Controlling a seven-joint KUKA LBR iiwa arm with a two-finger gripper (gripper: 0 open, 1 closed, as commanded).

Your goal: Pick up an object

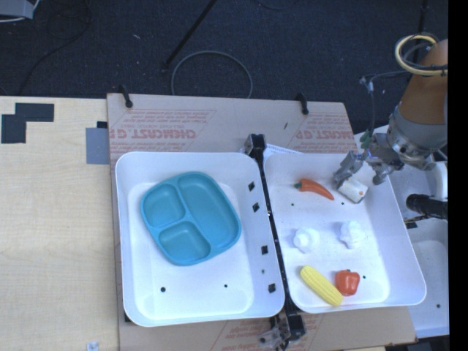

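arm: reaching in from right, wrist tilted | claw (363, 168): fingers spread, low

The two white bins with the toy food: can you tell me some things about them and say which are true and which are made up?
1. The blue plastic plate with three compartments lies in the left white bin. True.
2. The yellow toy corn cob lies on the blue plate. False: it lies in the right white bin, next to the red toy pepper.
3. The orange toy carrot lies in the right bin, near its far end. True.
4. The robot's gripper is over the left bin. False: it is at the right bin's far right corner, by a small white block.
5. The red pepper sits at the far end of the right bin. False: it sits at the near end.
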